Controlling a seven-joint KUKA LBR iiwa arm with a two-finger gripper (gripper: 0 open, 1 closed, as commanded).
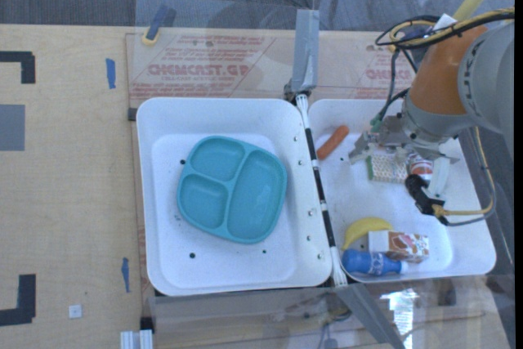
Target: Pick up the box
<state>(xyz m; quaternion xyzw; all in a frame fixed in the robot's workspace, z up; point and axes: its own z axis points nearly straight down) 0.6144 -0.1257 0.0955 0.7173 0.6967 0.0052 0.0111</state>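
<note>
My gripper (386, 149) hangs low over the upper middle of the right bin (470, 253), under the orange-banded wrist. Directly beneath it lies a small pale box with a green speckled face (384, 168), partly hidden by the gripper body. I cannot see whether the gripper touches this box. A second small box, white with a brown and red print (399, 244), lies on its side near the bin's front edge, well apart from the gripper.
In the right bin an orange carrot (332, 142) lies by the left wall, and a red-and-white can (421, 168) sits beside the speckled box. A banana (366, 229) and a blue bottle (373, 263) lie at the front. The left bin (155, 127) holds a teal divided plate (232, 189).
</note>
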